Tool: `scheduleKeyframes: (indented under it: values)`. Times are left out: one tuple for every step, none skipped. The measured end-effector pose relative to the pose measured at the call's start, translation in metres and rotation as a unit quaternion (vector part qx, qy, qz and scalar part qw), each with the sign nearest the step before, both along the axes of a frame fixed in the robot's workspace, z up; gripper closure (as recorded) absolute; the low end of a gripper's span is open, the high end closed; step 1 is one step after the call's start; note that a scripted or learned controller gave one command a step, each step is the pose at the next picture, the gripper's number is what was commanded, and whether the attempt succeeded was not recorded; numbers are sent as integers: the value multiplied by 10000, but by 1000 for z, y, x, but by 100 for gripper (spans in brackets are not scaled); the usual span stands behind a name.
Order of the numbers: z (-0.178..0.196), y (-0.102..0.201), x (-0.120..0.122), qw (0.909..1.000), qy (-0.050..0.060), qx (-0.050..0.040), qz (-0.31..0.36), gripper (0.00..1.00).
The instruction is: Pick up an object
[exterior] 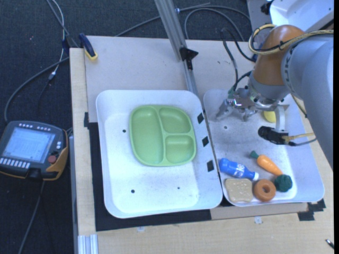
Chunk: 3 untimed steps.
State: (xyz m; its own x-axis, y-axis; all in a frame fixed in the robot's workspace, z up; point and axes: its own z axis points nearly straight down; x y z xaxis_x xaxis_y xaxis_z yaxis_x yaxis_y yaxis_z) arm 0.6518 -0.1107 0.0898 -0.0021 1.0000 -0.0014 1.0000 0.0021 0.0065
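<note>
Two shallow white bins side by side on a tan counter (132,62), seen from above at a slant. In the left bin (114,194), a green divided plate (161,135) lying flat near the middle, three compartments facing up. In the right bin (310,187), a cluster of toy food along the near edge: blue bottle (238,169) on its side just beside the wall shared with the left bin, slice of bread (238,190) in the near left corner, brown doughnut (264,190) touching the bread's right side, dark green vegetable (283,182) just right of the doughnut, orange carrot (268,164) tilted above them. Something yellow (270,116) at the far right of the same bin, mostly hidden behind the arm. Grey arm with orange band (275,57) reaching in from the right, claw (237,109) low over the far left part of the right bin, well apart from the toy cluster. Whether the claw is wide or narrow: impossible to tell at this size and angle; nothing seen held. Black cable piece (273,135) hanging off the wrist over the bin's middle. Handheld controller (33,150) with lit screen on the dark floor left of the counter. Blue-and-yellow clamp (88,47) at the counter's far left corner.
</note>
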Motion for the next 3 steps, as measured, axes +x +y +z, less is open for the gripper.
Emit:
scheduleKeyframes:
  values:
    - [11,0,-1,10000,17,7,-10,100]
    - [62,-8,5,10000,1,1,-10,100]
    - [125,-12,12,10000,-13,-2,-4,100]
